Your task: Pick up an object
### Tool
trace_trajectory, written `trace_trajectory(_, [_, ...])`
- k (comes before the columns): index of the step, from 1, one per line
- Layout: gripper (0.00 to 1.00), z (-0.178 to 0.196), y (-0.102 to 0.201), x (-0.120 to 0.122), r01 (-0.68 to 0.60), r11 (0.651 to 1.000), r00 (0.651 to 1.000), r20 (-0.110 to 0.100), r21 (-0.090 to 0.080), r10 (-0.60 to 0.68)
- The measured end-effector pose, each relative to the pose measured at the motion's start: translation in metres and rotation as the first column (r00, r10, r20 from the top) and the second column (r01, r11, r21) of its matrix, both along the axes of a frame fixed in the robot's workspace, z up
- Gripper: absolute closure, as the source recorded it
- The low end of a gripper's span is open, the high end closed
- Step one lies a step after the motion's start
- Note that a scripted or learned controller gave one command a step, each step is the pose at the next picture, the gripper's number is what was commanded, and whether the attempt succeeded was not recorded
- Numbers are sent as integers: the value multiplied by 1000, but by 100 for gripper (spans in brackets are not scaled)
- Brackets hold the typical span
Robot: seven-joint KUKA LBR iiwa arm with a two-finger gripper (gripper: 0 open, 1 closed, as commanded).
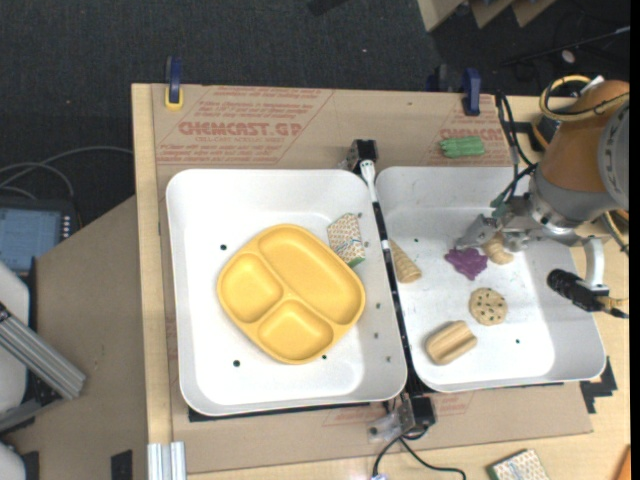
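In the right bin [560, 363] lie a purple toy [466, 261], a round cookie [487, 306], a tan bread roll [450, 341] and a beige cone [403, 261]. My gripper [488, 240] reaches in from the right and sits low over the bin's upper middle, just above and right of the purple toy. A small tan piece [499, 253] lies right at its tip; whether it is gripped is unclear. A patterned pale object [346, 236] rests in the left bin [200, 298] by the divider.
A yellow divided plate [290, 293] fills the middle of the left bin. A green item [462, 148] lies on the bench behind the right bin. Black cables and a connector [575, 288] hang near the right bin's right side.
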State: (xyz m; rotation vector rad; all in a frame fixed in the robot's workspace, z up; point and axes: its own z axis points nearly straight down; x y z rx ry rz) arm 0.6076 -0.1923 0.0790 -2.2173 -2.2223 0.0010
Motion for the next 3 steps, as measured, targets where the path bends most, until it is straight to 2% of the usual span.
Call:
trace_trajectory(1, [100,17,-1,0,2,1000,1000,7,-3,-2])
trace_trajectory(2, [100,120,53,-41,-1,1000,1000,5,0,1])
trace_trajectory(3, [100,132,108,-12,-1,1000,1000,6,-2,1])
